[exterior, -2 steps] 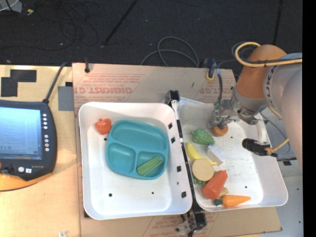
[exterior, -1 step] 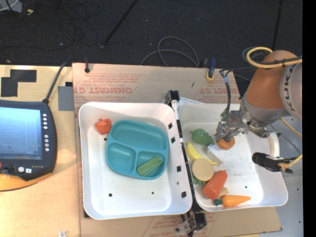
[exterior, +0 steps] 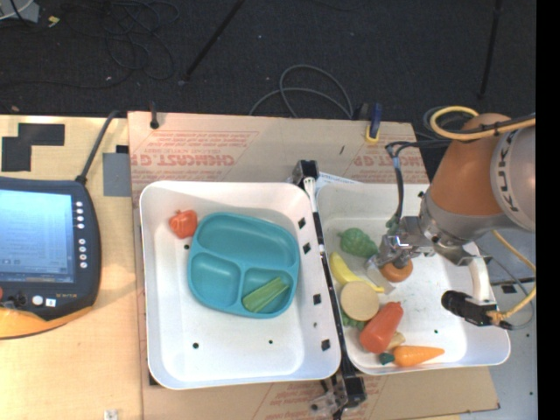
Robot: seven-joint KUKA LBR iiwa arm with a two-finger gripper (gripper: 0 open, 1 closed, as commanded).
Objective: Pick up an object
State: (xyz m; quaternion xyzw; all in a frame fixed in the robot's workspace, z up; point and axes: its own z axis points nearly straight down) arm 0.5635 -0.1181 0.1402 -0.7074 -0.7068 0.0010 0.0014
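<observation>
My gripper (exterior: 394, 256) hangs low in the right bin (exterior: 472, 234), near its middle. A small round orange thing (exterior: 397, 272) sits directly under the gripper's tip, touching or nearly touching it. Left of the gripper lie a green leafy vegetable (exterior: 357, 241) and a yellow banana (exterior: 343, 269). In front of them are a round beige disc (exterior: 359, 301), a red pepper (exterior: 381, 325) and an orange carrot (exterior: 418, 354) by the bin's front wall.
The left bin (exterior: 166, 322) bears a teal compartment plate (exterior: 229, 252) with a green piece (exterior: 266, 294) in its front right compartment. A small red fruit (exterior: 183, 224) lies at that bin's back left. A tablet-like screen (exterior: 39, 243) stands at far left.
</observation>
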